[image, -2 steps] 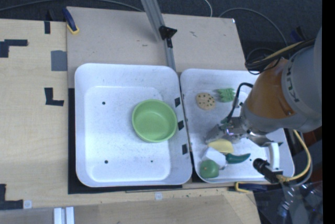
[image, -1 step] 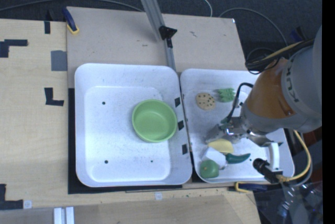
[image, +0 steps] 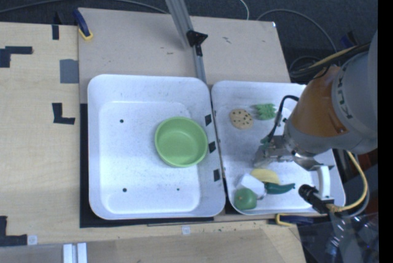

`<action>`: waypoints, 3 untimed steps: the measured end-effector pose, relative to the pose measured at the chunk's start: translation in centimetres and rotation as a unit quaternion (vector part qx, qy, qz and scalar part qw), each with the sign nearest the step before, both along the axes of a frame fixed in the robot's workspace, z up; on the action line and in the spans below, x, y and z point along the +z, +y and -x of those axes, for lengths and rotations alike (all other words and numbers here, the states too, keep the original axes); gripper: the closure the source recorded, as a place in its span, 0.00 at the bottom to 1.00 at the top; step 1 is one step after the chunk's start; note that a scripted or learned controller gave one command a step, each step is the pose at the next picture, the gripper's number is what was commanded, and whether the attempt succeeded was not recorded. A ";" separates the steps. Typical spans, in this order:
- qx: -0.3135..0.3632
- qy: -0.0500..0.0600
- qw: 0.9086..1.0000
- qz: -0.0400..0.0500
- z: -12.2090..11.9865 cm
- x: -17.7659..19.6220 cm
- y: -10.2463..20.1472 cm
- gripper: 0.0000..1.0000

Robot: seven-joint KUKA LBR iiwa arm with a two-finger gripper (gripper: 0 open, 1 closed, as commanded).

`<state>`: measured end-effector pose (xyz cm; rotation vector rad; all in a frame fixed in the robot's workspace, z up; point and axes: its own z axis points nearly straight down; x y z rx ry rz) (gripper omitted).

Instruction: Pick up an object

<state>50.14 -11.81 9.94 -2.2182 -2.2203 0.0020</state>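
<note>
The right bin (image: 236, 145) holds a tan cookie (image: 241, 118), a green leafy piece (image: 264, 110), a yellow banana-like piece (image: 264, 176), a dark green pepper-like piece (image: 279, 188), a white object (image: 250, 183) and a green ball (image: 245, 198). My gripper (image: 265, 156) hangs low in this bin, just above the yellow piece, at the end of the grey arm with its orange band (image: 319, 108). Nothing shows between its fingers.
The left bin (image: 110, 151) holds a green bowl (image: 180, 141). A metal pole (image: 178, 3) slants down to the seam between the bins. Cables lie on the dark floor behind the bench.
</note>
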 end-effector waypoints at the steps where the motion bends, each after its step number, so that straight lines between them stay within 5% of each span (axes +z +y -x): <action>1: 0.001 -0.003 1.000 0.001 -0.1 6.0 0.8 1.00; 3: 0.000 -0.004 1.000 0.002 0.2 18.3 0.0 1.00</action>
